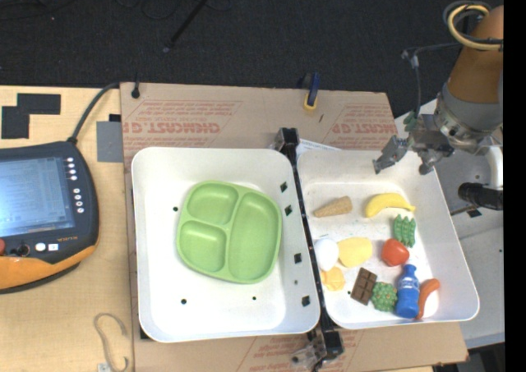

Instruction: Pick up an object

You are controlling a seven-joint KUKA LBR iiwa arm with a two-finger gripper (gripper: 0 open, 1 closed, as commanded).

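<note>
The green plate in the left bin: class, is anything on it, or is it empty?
Empty. All three compartments of the green plate show bare green; the toy foods lie in the right bin.

dark carpet floor (246, 17) with loose cables behind, tan wood surface (49, 313), cardboard sheet (214, 116) on top, teach pendant (41, 206) at left

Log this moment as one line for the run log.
gripper: open, above right bin's far edge | held: nothing | toy food in right bin | green plate in left bin

Plate (228, 231) in left bin (156, 198), toys (370, 251) in right bin (448, 222).
</note>
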